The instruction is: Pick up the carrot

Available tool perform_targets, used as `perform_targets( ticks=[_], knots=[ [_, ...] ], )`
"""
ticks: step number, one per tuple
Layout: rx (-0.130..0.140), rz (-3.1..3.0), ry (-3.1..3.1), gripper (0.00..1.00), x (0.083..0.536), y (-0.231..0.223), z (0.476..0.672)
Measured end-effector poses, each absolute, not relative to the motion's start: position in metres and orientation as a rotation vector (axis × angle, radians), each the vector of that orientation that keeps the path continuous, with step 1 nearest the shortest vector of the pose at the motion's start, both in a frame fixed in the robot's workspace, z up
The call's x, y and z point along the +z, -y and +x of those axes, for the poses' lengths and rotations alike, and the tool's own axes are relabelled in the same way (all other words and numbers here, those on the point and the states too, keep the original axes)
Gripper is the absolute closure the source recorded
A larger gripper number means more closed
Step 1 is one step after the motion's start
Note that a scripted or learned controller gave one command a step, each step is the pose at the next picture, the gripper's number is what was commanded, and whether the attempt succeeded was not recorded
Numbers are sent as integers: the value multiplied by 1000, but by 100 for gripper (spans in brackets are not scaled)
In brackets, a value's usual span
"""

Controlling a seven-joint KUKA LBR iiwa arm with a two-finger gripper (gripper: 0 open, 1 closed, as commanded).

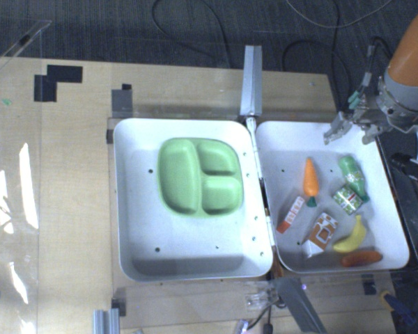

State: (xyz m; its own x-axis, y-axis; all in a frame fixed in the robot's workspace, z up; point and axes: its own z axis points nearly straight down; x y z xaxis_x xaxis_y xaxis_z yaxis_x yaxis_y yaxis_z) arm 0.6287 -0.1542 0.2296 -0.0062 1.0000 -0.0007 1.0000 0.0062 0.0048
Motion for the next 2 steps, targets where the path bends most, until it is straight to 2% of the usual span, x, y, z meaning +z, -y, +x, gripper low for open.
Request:
perform_targets(
  ticks=[1,2],
  knots=[
    [6,2495,-1906,0,93,146,619],
    [13,2488,-1909,100,105,145,621]
  ],
)
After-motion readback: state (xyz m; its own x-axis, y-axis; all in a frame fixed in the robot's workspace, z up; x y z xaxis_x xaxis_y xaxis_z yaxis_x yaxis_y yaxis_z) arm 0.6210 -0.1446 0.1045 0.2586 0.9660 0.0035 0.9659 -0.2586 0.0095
